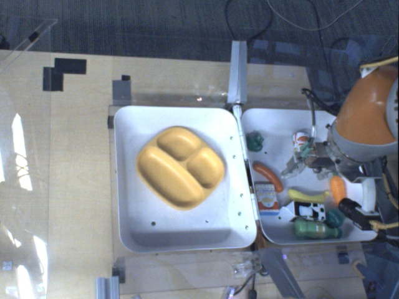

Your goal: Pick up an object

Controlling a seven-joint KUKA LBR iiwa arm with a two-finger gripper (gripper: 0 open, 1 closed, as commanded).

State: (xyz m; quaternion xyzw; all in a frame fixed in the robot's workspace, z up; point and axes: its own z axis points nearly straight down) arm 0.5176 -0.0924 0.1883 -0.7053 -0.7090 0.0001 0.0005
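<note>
My gripper (304,164) hangs over the middle of the right bin (283,122), its fingers apart with nothing between them. Just behind it lies a small red and white object (302,139). A red sausage (268,175) lies to its left. A yellow banana (307,194) and an orange carrot (337,189) lie just in front of it. Near the bin's front edge are a green bottle (317,230) and a black and white item (311,211).
A small green piece (255,142) sits at the right bin's back left, and a small labelled box (267,198) by its left wall. The left bin (128,167) holds a yellow divided plate (180,166). A metal post (238,73) stands behind the bins.
</note>
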